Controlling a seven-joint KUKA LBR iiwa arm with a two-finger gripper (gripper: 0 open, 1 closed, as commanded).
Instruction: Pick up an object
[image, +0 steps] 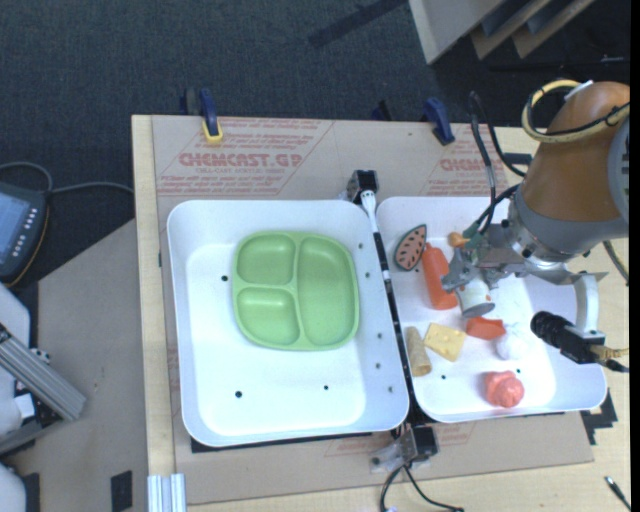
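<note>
Objects sit waiting in the right bin (560, 400): an orange carrot-like piece (436, 278), a watermelon slice (410, 247), a yellow cheese wedge (445, 341), a small red block (485, 327), a pink lump (503, 388) and a cork-coloured cylinder (416, 352). We see the tool (472, 288) low over the bin, just beside the carrot piece and above the red block. We cannot tell how its tips are set; the wrist hides them. Nothing looks lifted, so we judge the pick not yet made: closing and raising remain. The left bin (200, 380) carries a green divided plate (297, 290).
</note>
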